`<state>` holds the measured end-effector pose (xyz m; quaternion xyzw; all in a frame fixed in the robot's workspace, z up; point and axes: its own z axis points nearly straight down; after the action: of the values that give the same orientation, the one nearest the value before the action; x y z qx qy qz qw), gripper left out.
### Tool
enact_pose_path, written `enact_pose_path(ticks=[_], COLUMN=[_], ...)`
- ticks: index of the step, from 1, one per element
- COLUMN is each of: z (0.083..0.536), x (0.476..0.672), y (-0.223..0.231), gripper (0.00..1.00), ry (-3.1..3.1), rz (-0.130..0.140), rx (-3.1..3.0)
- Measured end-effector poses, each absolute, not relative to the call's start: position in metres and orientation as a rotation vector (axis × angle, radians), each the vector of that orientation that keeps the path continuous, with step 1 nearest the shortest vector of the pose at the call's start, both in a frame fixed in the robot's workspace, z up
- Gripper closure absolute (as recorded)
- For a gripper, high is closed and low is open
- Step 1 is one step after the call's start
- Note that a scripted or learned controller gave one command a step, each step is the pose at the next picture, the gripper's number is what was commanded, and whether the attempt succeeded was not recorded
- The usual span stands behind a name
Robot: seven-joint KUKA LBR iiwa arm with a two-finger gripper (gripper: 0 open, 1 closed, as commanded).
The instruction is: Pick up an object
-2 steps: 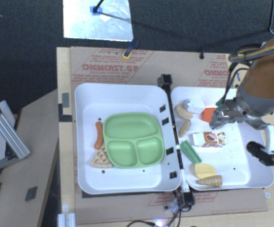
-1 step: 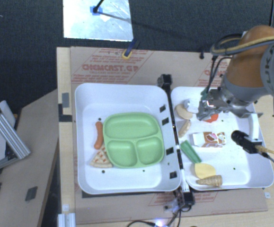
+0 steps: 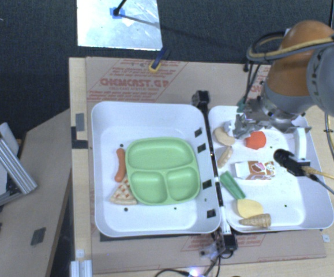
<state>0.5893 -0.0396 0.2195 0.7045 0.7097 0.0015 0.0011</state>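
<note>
My gripper [image 3: 240,127] hangs low over the back left part of the right bin [image 3: 311,212], its fingers pointing down beside a tan bread-like piece [image 3: 222,136]. An orange-red round thing [image 3: 256,139] lies just to its right. Nothing shows between the fingers. Further forward in that bin lie a small white printed packet [image 3: 258,169], a green stick [image 3: 232,185], a yellow wedge [image 3: 248,207] and a tan cone [image 3: 258,220]. A pale beige stick [image 3: 225,155] rests near the divider.
The left bin [image 3: 106,212] holds a green three-part tray [image 3: 161,171], a sausage [image 3: 120,163] and a waffle-like triangle [image 3: 123,194]. A black divider strip [image 3: 208,154] runs between the bins. Cardboard lies under both.
</note>
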Motion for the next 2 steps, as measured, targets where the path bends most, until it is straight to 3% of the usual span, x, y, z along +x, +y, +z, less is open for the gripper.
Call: enact_pose_path(ticks=[1,2], z=[0.235,0.218], x=[0.581,0.582], y=[-0.047,-0.039], gripper=[1.00,1.00], ry=[2.222,2.227], rz=[0.003,0.000], rx=[2.218,2.215])
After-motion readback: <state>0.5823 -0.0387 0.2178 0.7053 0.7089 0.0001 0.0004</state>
